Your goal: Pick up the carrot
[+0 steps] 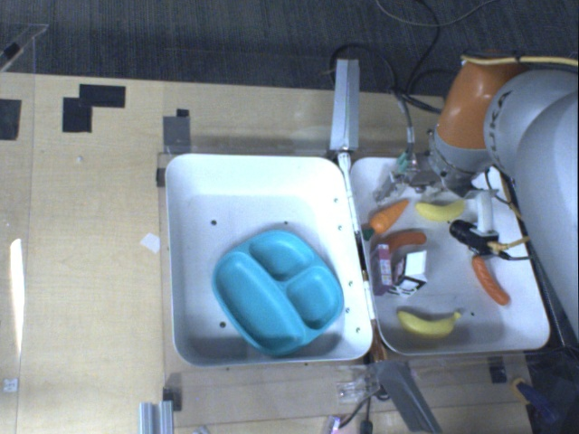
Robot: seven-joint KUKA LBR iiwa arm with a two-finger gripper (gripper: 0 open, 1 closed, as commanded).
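Carrot (390, 216): lay in the right bin (534, 333), upper left corner, near the dividing wall, not lifted.
End effector (412, 175): mine, hovered just above and beside the carrot's far end; spread or pressed together, I could not tell.
Neighbours: sausage (404, 239) just below, banana (439, 211) to its right.
Progress: grasp and lift remained, by my judgement.

My grey KUKA arm (543, 134), seen from above.

I see a broad, rounded pale-grey shell at the right of the scene, with a glossy orange band (470, 107) around it above the wrist. Below that sits a darker grey collar, then small metallic gripper hardware (409, 172); thin black cables trail beside it.
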